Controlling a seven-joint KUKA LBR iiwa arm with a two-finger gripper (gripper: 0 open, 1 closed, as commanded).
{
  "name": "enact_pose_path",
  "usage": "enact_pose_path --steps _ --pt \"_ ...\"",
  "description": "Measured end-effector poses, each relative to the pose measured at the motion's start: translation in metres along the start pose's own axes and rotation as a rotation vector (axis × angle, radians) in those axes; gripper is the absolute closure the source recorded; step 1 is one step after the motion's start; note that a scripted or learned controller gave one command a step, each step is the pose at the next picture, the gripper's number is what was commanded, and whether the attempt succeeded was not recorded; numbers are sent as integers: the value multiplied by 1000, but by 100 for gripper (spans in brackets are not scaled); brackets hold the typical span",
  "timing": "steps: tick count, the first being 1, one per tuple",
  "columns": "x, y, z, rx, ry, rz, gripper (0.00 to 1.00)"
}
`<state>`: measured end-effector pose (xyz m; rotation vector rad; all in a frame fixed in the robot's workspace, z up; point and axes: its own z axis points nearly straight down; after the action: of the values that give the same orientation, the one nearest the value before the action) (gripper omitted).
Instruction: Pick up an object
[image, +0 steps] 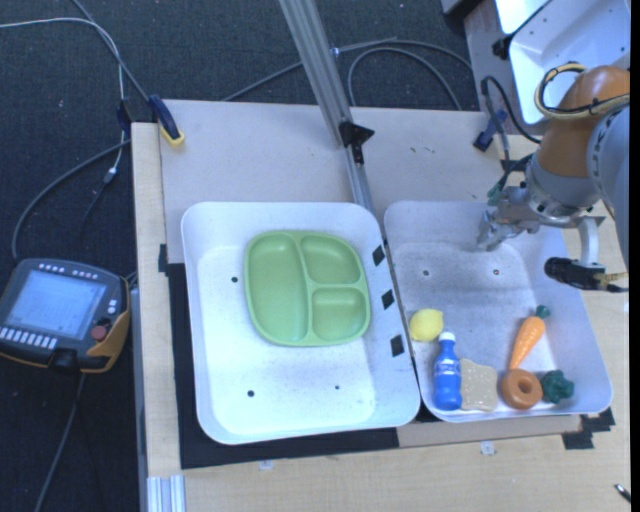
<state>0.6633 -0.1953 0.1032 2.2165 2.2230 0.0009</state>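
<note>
White right bin (470, 275) has all the goodies bunched along its near edge: lemon (426, 323), blue bottle (446, 372), bread slice (478, 385), donut (520, 389), carrot (527, 340), broccoli (556, 385). Tool (494, 232) hovers over the bin's bare far end, nothing in it; can't tell its state. Looks like approach stage. Next it'd need to travel toward the carrot or lemon and descend.

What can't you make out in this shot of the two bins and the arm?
- Claw: too small and blurred in the camera view to tell open from shut.
- Arm: upper part cut off by the right edge.
- Toast: partly hidden by the blue bottle and donut.
- Green toy: tucked behind the donut, shape unclear.
- Pendant screen: too blurred to read.
</note>
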Motion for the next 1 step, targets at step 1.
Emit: enact_pose_path --steps 1 --pt "3 0 -45 -4 0 2 100"
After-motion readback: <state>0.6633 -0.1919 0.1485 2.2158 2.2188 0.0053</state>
